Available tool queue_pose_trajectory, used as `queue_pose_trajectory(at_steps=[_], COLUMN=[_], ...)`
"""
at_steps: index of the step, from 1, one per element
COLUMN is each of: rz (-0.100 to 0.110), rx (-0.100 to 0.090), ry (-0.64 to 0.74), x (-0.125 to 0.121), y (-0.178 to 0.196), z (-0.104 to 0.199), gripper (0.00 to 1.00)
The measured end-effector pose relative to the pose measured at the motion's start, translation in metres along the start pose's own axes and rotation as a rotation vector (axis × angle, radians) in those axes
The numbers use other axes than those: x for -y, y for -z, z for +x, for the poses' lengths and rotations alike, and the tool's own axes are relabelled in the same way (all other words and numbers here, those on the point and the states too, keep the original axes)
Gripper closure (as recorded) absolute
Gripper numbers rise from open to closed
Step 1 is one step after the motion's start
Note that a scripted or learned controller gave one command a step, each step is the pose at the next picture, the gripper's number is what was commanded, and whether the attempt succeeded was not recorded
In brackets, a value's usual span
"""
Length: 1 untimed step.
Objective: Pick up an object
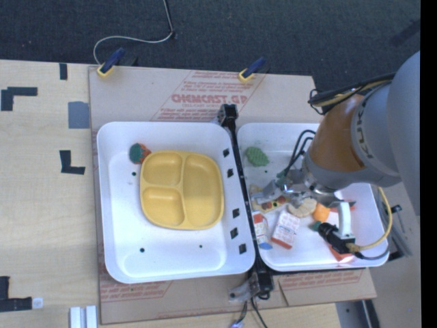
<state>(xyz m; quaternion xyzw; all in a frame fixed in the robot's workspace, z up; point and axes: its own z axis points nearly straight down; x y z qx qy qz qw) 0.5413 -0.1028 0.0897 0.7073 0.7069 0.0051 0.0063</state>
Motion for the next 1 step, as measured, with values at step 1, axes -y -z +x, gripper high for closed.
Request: queue_pose_trajectory(at_steps=[1], rz=[-0.001], rx=[0.001], ry=[-0.001], x=[0.0485], y=[0.0003], z=[0.0011], gripper=[0.0])
